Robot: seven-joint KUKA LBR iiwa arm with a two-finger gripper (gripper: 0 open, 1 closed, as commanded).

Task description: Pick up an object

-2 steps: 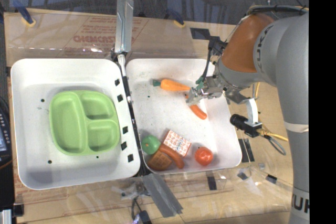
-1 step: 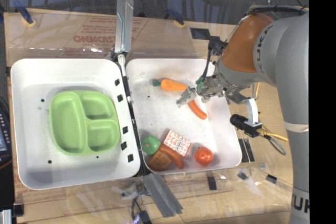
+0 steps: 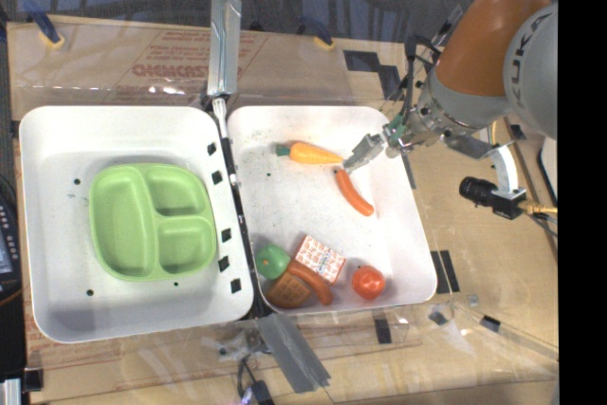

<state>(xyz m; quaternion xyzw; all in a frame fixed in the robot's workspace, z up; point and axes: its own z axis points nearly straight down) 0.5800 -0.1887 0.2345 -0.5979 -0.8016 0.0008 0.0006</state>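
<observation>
gripper (image 3: 358, 154) just above sausage (image 3: 354, 192); beside carrot (image 3: 309, 153)

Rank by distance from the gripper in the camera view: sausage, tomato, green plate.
1. Sausage, right bin, just below and left of the gripper.
2. Tomato, right bin's near edge, well below the gripper.
3. Green plate, left bin, far across to the gripper's left.

Quick count from my end: I see two shallow white plastic bins, left (image 3: 47, 204) and right (image 3: 403, 213). One green divided plastic plate (image 3: 152, 221). Toy food: one orange carrot (image 3: 311, 153), one orange-red sausage (image 3: 354, 192), one red tomato (image 3: 368, 281), one small patterned box (image 3: 320, 259).
</observation>
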